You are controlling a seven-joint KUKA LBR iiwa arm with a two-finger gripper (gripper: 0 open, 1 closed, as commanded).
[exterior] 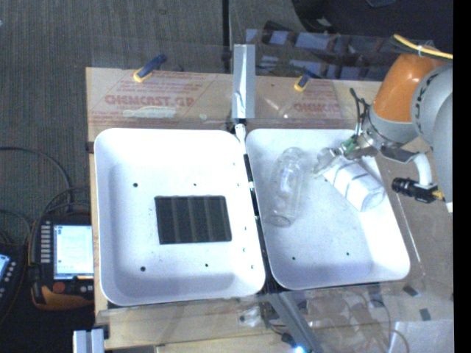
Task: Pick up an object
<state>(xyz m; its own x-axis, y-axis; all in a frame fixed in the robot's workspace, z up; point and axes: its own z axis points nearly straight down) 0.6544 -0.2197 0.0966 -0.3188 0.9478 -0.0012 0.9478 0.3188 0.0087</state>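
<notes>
A dark ribbed rectangular pad (pixel 193 219) lies flat in the middle of the left bin (pixel 118 160). In the right bin (pixel 331 263) a clear plastic bottle (pixel 285 184) lies on its side near the left wall. A white cylinder (pixel 358 186) lies tilted at the upper right of that bin. My gripper (pixel 346 151) hangs low over the right bin's far right corner, just above the upper left end of the white cylinder and to the right of the bottle. Whether it touches the cylinder I cannot tell.
The grey arm with its orange band (pixel 401 90) comes in over the right bin's far right rim. A metal divider post (pixel 243 87) stands behind the seam between the bins. A handheld pendant (pixel 62 252) lies on the floor to the left.
</notes>
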